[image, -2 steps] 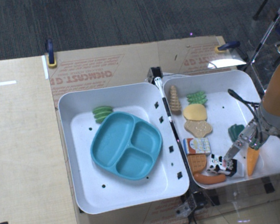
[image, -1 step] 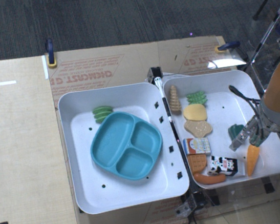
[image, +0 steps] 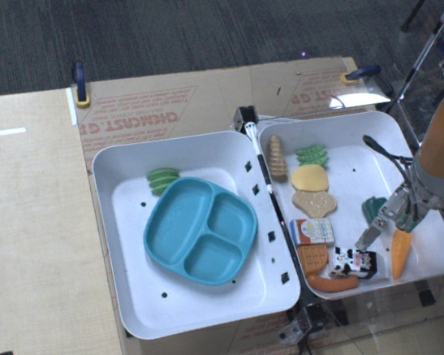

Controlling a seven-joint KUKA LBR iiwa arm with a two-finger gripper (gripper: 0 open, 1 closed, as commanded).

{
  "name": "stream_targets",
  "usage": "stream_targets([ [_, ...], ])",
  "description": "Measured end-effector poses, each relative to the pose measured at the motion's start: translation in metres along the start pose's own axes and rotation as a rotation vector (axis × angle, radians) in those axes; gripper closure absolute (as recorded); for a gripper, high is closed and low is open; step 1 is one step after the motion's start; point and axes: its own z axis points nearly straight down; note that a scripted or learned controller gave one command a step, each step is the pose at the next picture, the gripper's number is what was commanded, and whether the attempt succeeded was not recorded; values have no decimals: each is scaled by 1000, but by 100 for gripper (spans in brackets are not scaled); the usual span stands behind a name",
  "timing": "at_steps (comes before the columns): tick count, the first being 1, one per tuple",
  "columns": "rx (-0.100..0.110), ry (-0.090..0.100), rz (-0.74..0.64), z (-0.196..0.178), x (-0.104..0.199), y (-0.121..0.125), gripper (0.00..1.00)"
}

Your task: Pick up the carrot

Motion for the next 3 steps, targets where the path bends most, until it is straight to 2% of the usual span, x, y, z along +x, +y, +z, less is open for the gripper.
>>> stream_targets([
  [1, 5, 5, 159, 42, -28, -26, 0],
  [2, 1, 0, 160, 33, -30, -24, 100],
  [3, 7, 2, 283, -49, 0, -3, 100],
])
